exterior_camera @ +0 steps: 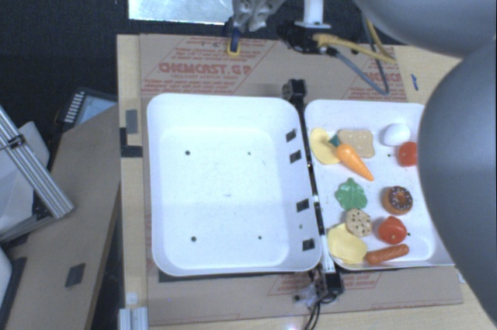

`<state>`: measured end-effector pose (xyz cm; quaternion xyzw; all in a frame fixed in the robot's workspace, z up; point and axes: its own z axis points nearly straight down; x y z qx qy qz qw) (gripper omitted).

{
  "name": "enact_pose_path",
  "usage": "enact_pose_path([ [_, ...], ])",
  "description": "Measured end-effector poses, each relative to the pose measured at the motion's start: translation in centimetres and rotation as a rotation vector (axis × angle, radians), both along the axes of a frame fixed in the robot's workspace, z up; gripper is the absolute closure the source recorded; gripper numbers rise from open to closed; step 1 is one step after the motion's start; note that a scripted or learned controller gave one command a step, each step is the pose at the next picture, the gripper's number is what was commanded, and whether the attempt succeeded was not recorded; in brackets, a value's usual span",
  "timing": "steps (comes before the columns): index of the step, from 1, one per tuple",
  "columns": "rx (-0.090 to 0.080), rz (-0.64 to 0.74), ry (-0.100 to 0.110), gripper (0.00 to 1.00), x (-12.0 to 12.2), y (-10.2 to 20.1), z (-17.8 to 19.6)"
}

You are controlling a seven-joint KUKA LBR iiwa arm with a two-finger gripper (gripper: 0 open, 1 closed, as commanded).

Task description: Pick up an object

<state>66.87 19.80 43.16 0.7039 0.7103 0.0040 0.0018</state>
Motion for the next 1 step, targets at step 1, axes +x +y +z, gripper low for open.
enact_pose_path([
  [1,0.000,-0.002,0.001,1.00,-3.28,3.80,10.82],
])
